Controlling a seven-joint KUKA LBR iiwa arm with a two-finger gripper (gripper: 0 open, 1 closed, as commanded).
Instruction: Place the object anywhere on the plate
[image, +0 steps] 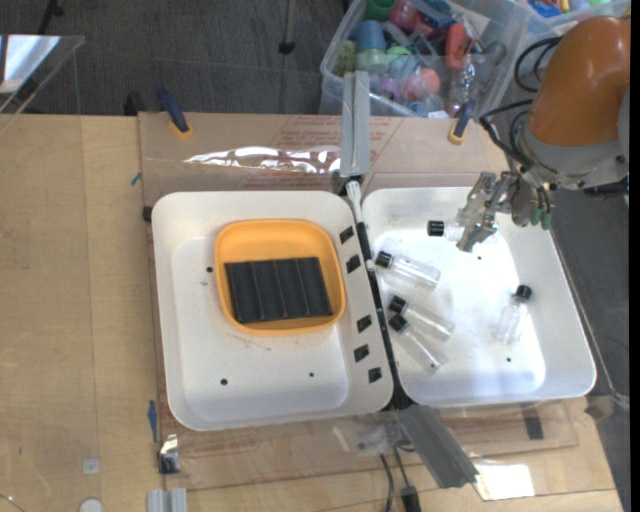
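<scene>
An orange plate sits in the left bin with a black ridged insert lying on it. Several clear vials with black caps lie in the right bin: one near the divider, two close together below it, and one at the right. Another black-capped vial lies at the upper middle of that bin. My gripper hangs over the upper part of the right bin, just right of that vial, and nothing shows held in it.
A black divider with clips runs between the two bins. A clear tub of coloured items stands behind the bins. Cables and the arm's orange band are at the upper right.
</scene>
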